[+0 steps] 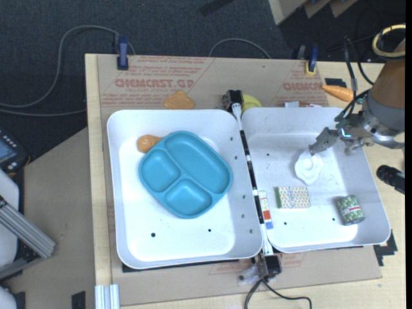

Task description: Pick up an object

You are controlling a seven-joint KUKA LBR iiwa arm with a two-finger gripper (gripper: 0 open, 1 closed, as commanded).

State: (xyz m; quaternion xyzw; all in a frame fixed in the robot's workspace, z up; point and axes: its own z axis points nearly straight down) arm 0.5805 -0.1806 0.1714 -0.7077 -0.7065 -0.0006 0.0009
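Observation:
My gripper [333,148] hangs over the upper right part of the right bin [277,237], its two fingers spread open with nothing between them. Just below and left of its left finger [318,145] lies a small white lumpy object [308,167]. Nearer the front of that bin lie a flat patterned packet [293,197] and a small green patterned can [349,209]. In the left bin [129,237] rests a blue divided plate [185,172], with a small orange piece [147,143] at its upper left edge.
Behind the bins, on the board, lie an orange lump [178,100], a yellow object [250,102] and an orange carrot-like piece [338,92]. Cables run along the far side and near the arm. A black clip [231,98] sits where the bins meet.

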